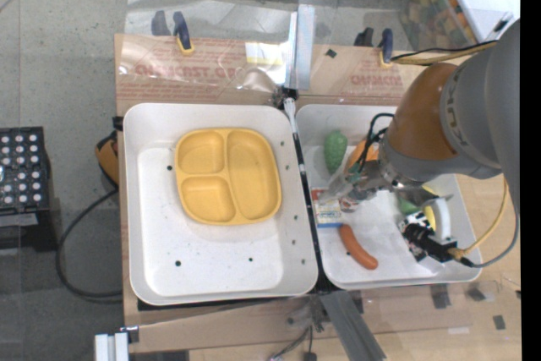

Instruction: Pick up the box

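The grey arm (473, 114) with its orange band covers much of the right bin (338, 262), and its pincer (353, 188) hangs low just right of the bin's left wall, so blurred that I cannot tell how it is set. The box (328, 213), a small flat carton with red and blue print, lies against that same left wall just below the pincer, partly hidden and hard to read. Near it lie a green item (336, 149) above and an orange sausage-shaped thing (358, 248) below, while a yellow divided tray (227, 175) sits in the left bin (169, 266).
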You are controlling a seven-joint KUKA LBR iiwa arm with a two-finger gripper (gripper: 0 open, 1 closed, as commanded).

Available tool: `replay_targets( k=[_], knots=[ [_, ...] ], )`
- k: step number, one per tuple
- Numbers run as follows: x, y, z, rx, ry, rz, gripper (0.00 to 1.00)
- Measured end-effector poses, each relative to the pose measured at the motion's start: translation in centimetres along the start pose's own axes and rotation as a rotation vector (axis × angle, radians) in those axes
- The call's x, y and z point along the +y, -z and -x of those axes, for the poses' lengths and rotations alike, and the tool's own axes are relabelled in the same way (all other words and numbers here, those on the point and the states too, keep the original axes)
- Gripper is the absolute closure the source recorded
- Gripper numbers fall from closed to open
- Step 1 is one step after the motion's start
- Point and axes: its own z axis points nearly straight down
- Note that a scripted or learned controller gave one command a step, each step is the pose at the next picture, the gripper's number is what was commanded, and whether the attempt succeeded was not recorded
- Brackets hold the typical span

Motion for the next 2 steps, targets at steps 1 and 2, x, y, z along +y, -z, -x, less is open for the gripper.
replay_targets(
  k=[1,2],
  knots=[
    [3.8,-0.2,0.2,-0.002,-0.042,-0.01,0.0],
    [1.7,0.0,0.4,-0.002,0.1,-0.002,0.0]
  ],
)
